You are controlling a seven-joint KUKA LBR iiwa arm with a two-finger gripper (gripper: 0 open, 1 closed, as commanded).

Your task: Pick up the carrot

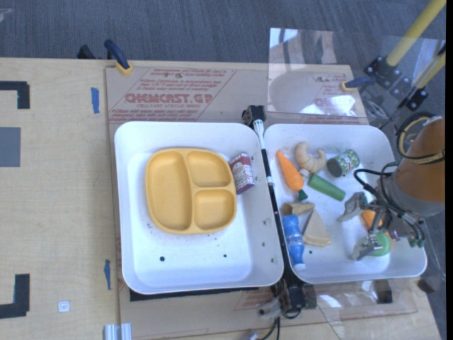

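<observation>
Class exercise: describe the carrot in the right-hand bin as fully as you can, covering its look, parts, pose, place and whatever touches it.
The carrot is a small orange toy, plastic by its look, tapering from a pointed upper end to a dark green stub at its lower end. It lies flat and slanted on the floor of the right bin, near the divider between the bins. A tan peanut-shaped piece lies just to its right and a green cylinder lies near its green end. The gripper is well away, over the bin's right part.
</observation>
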